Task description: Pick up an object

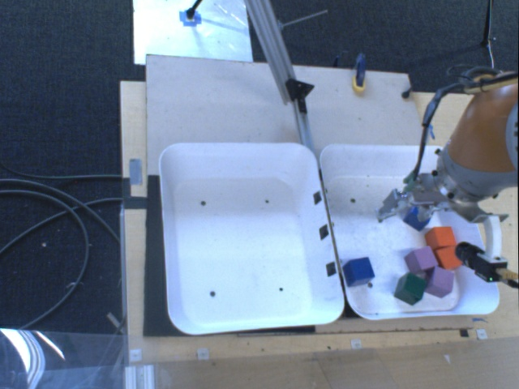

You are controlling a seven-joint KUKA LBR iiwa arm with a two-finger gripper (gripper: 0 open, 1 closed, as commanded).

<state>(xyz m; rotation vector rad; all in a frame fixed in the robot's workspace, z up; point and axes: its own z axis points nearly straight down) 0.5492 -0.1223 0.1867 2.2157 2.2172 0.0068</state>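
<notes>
My gripper (408, 205) hangs over the upper middle of the right bin (357, 193), below the orange band of the arm. A small blue block (418, 219) sits right at its tip, partly covered by it; I cannot tell whether it is held. Lower in the same bin lie a blue cube (358, 271), a green cube (411, 288), two purple cubes (421, 259) (440, 282) and two orange blocks (440, 237) (448, 256), bunched toward the bottom right.
The left bin (243, 233) stands beside the right one, their rims meeting at a divider (324, 232). A slanted metal pole (276, 47) crosses the back of the bench. A yellow clamp (358, 81) sits on the back edge. Cables (49, 209) lie left.
</notes>
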